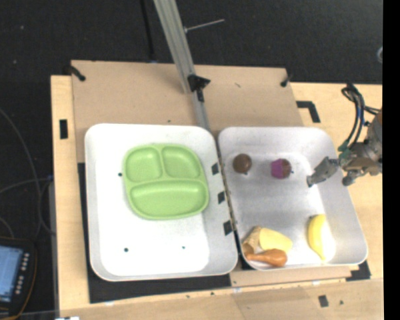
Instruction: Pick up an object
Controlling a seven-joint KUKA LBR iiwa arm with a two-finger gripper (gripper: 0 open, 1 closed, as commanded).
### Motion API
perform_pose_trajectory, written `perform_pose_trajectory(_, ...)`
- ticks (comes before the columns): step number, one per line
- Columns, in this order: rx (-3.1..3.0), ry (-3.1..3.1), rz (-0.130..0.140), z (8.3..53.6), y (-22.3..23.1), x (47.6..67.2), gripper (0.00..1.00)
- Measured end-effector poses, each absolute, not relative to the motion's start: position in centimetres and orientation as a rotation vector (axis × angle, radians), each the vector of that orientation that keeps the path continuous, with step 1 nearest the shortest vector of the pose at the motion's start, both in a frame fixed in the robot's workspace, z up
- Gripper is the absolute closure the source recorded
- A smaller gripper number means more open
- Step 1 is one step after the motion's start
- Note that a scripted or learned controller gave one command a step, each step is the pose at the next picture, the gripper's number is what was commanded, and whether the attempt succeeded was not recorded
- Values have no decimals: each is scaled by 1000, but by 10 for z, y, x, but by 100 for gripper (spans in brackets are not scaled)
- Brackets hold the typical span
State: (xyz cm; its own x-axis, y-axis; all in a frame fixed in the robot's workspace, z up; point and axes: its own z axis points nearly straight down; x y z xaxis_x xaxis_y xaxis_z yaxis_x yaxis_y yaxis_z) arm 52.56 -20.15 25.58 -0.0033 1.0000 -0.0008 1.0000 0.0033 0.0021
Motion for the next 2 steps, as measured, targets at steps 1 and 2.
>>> perform_pose_trajectory(1,2217,2223,2,256,-202,526,0)
perform_pose_trajectory(2,2222,2223,-3,200,-197,518,0)
